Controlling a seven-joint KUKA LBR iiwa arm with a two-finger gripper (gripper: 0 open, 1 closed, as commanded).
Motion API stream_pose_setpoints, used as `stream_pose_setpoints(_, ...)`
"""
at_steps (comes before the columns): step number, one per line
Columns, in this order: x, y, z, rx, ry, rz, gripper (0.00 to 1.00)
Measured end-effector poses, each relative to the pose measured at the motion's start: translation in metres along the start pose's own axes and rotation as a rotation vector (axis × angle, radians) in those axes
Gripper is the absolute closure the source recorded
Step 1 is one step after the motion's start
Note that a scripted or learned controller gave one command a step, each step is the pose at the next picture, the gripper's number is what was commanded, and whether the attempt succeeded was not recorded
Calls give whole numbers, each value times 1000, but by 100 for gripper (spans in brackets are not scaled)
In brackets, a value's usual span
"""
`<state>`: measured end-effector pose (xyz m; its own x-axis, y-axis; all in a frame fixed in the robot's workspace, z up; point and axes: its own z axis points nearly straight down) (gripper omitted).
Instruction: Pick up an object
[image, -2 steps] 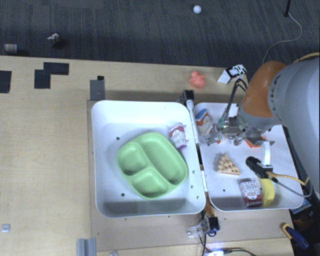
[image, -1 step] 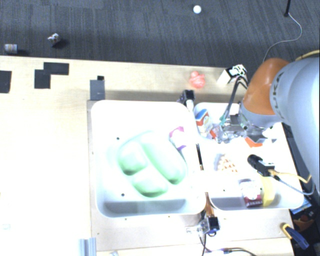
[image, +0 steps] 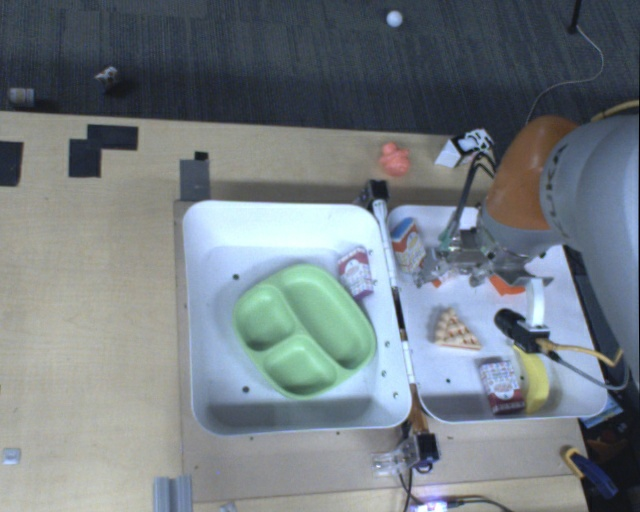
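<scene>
**Gripper low in the right bin, grasp unconfirmed**

You have the tabletop (image: 90, 300) carrying two white bins. The left bin (image: 215, 400) holds a green divided plate (image: 303, 328) with a small red packet (image: 356, 272) at its 1 o'clock. In the right bin (image: 570, 405), the arm (image: 575, 185) hangs over the 12 o'clock end, its gripper (image: 462, 262) near a small carton (image: 404, 238). Whether the gripper is open or holding anything, you cannot tell. The waffle wedge (image: 455, 331), banana (image: 536, 380) and red box (image: 500, 385) lie toward 6 o'clock. Crowding risks a glancing, empty close or a nudge into the wall.
</scene>
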<state>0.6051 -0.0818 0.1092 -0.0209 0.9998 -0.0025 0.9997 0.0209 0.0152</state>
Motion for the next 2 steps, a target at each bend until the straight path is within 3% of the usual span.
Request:
stream_pose_setpoints(1, -4, -40, 22, 7, 1, 18, 0)
stream_pose_setpoints(2, -4, -38, 10, 1, 1, 15, 100)
